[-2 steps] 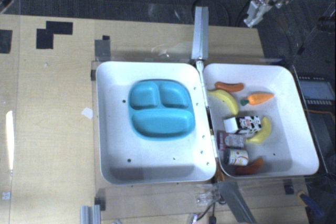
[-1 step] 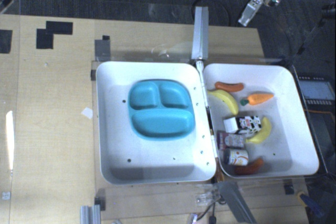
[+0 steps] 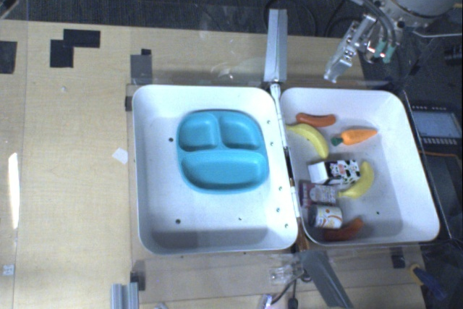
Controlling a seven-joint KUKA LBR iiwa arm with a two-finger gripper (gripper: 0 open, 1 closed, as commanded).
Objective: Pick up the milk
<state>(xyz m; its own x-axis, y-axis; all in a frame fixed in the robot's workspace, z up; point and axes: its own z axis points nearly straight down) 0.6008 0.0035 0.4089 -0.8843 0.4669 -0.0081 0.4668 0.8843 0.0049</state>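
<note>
- The milk (image 3: pixel 337 171), a small white carton with black cow patches, lay on its side near the middle of the right bin (image 3: pixel 405 130), in the right half of the frame.
- A banana (image 3: pixel 359 183) curved just right of the carton, touching or nearly touching it, and a second banana (image 3: pixel 309 137) lay above and to the left.
- A dark packet (image 3: pixel 317 192) sat just below the carton, with a small can (image 3: pixel 327 216) and a brown sausage (image 3: pixel 342 230) lower still, near the bin's bottom edge.
- A carrot (image 3: pixel 357 135) lay above the carton, and a red sausage (image 3: pixel 316 119) rested near the bin's top edge.
- The left bin (image 3: pixel 155 213) held a blue divided plate (image 3: pixel 221 150) at its centre.
- The gripper (image 3: pixel 340 67) hung at the upper right of the frame, above the right bin's top edge and well apart from the carton; its fingers appeared close together and held nothing, though whether they were fully pressed together I cannot tell.
</note>
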